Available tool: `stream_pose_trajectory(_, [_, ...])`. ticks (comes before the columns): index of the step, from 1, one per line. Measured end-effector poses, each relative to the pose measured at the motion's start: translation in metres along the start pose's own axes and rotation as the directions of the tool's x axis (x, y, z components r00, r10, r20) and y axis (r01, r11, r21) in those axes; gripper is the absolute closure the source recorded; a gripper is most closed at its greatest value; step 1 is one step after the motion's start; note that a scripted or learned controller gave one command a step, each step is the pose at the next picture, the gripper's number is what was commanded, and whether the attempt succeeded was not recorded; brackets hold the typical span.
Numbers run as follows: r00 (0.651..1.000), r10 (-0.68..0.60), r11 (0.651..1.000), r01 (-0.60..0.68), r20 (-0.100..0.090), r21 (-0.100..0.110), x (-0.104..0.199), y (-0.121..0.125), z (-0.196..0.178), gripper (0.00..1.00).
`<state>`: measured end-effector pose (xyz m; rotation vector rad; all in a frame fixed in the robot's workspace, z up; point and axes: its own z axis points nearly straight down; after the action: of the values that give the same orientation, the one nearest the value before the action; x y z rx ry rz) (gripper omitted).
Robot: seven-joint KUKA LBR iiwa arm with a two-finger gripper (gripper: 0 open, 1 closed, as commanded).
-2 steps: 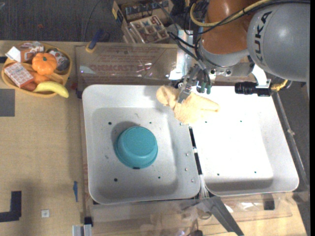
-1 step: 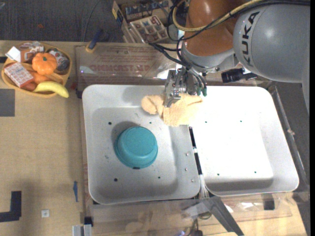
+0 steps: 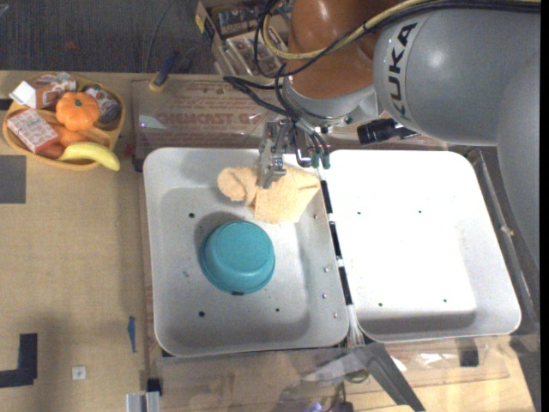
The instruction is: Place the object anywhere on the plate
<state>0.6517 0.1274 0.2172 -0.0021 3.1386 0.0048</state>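
In the left bin (image 3: 171,316), a teal plate (image 3: 238,257) (upside-down, it seems) is sitting nearest, the tan object (image 3: 273,197) is lying just beyond it, and the gripper (image 3: 274,172) is touching that object, grip unclear.

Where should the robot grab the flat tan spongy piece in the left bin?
Probably the tan spongy piece by its lower edge, coming straight down: it lies flat, and that edge faces open floor, away from the bin wall and teal bowl.
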Motion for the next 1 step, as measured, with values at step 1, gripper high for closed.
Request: stream_pose_trajectory(1, [1.0,-0.002,1.0,0.002,0.0,0.0,-0.0102,0.0515,-0.0041,1.0])
